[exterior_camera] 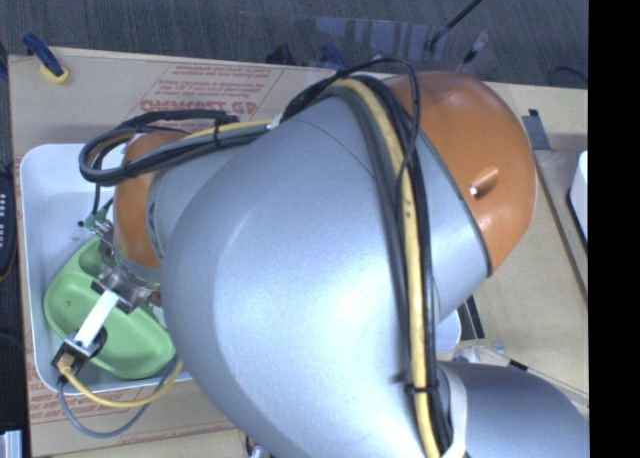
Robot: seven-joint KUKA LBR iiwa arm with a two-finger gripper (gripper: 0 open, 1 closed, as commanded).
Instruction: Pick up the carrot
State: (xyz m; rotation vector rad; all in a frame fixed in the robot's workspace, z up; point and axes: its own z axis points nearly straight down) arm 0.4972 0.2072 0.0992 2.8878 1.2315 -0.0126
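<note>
White bin (38, 246) at counter's left: green object (75, 301) lies inside, near bin's front-left corner. Just right of green object, wrist with white tag and yellow cable (110, 396). Grey arm (300, 276) covers rest of bin. Carrot location cannot tell. Jaws: cannot tell. Risk, as judgement: blind descent closes on green object instead, or cable loop snags bin rim.

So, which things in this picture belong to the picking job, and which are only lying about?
Belonging to the job:
- the arm, reaching in over the left bin
- the left bin, where it works

Lying about:
- a green object in that bin
- a blue and yellow clamp at the far left corner
- the cardboard sheet under the bin
</note>
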